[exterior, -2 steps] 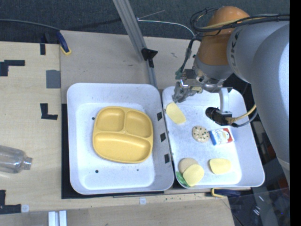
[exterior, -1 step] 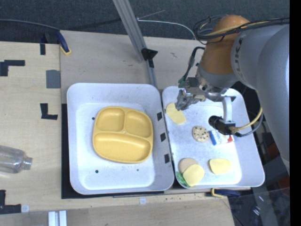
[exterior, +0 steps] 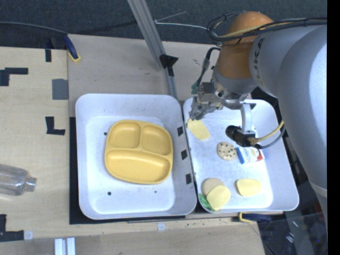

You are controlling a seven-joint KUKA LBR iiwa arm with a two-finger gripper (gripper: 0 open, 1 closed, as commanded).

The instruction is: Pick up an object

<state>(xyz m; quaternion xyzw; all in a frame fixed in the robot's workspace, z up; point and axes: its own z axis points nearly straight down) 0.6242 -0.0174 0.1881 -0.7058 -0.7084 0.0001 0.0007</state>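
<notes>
Gripper (exterior: 197,110) sat over yellow chip (exterior: 199,130) at bin's (exterior: 276,193) 10 o'clock, finger state unreadable; next: descend, pinch.

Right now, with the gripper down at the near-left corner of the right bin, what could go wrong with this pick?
1. The gripper sits just above the pale yellow piece, close to the right bin's wall beside the left bin. A finger may catch that wall.
2. The piece looks flat and thin, so it may slide away instead of being gripped.
3. The cookie and blue-red packet lie nearby; the arm's black attachment could nudge them.
</notes>
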